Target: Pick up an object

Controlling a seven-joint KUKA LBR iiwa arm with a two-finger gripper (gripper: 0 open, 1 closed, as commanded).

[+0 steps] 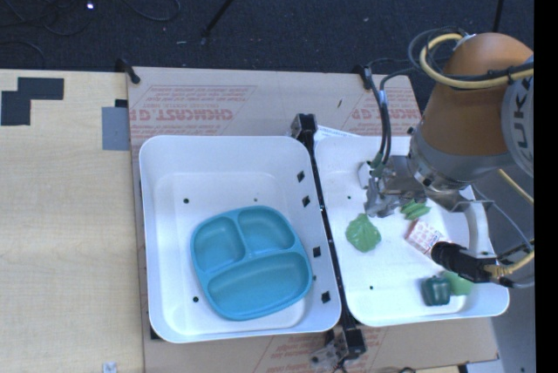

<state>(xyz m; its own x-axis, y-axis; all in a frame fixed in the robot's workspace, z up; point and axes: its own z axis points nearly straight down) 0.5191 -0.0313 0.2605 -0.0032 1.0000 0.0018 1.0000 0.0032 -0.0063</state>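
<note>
Left bin (157,188): blue tray (251,263). Right bin (384,310): green lump (363,233), red-white packet (424,235), teal block (435,290). Gripper (380,202) above lump; grip state indiscernible.

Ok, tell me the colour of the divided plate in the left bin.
Light blue plate, clearest in the camera view.

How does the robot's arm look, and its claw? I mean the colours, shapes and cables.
The arm is thick and rounded: a grey body with a broad orange band above the wrist. Black and yellowish cables loop around the band, and a black cable runs down its left side. The claw is small, of grey metal; its details are too small to tell.
</note>
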